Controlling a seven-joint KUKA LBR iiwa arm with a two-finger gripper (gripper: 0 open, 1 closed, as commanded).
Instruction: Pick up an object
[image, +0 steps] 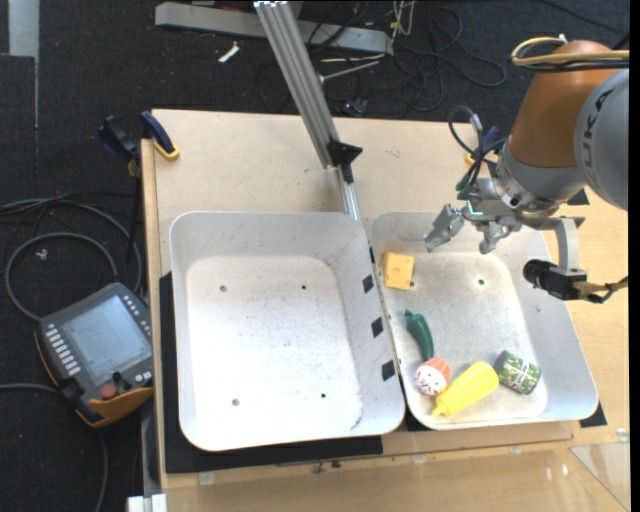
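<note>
Nothing is grasped yet: end effector (468, 232) hangs released, fingers spread, over the right bin (560, 330). Nearest, at its nine o'clock, lies the yellow block (399, 271).

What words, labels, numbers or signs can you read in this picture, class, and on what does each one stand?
None can be read.
Green can: a printed label, too blurred to read.
Teach pendant: screen and keys too small to read.
Round white toy: red marks, no legible text.
</note>
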